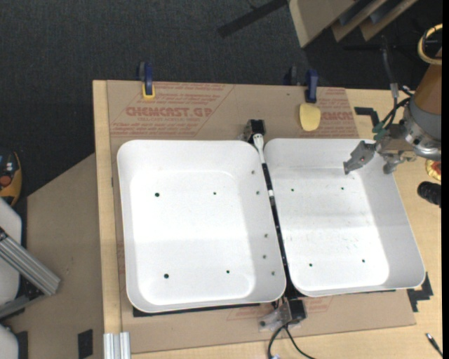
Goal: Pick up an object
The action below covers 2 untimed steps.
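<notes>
Yellow object [309, 117] behind right bin [393, 231]

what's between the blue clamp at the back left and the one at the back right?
In the camera view, between the left blue clamp and the right blue clamp lies just brown board with red printed lettering.

Dark carpet floor [84, 35] across top and left of frame. Brown board bench [112, 119] at centre, red lettering along its upper edge. Aluminium rail [28, 263] at lower left. Cardboard pieces [344, 21] at upper right. Even light.
</notes>
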Each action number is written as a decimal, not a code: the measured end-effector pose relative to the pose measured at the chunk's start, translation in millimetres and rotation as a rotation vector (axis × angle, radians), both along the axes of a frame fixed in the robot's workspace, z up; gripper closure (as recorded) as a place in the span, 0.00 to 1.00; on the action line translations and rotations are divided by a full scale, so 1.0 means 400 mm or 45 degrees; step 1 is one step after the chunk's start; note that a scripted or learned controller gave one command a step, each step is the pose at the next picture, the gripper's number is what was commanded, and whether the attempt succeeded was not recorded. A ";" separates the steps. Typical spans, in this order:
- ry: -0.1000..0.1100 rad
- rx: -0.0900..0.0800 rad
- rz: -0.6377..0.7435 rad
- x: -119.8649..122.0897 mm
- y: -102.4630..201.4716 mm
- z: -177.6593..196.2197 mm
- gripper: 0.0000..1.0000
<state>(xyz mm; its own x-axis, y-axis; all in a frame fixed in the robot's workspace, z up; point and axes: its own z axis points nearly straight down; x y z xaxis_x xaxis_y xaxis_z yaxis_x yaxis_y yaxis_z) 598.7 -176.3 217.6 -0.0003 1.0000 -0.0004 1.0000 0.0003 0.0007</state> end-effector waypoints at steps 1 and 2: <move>-0.005 -0.002 0.001 0.002 0.000 0.028 1.00; -0.028 -0.004 0.009 0.052 0.139 0.474 1.00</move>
<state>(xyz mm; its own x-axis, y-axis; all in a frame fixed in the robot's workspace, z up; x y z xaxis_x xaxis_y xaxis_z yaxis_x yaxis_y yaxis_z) 619.6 -120.6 407.3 -0.0075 1.0000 -0.0034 0.9997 0.0076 0.0230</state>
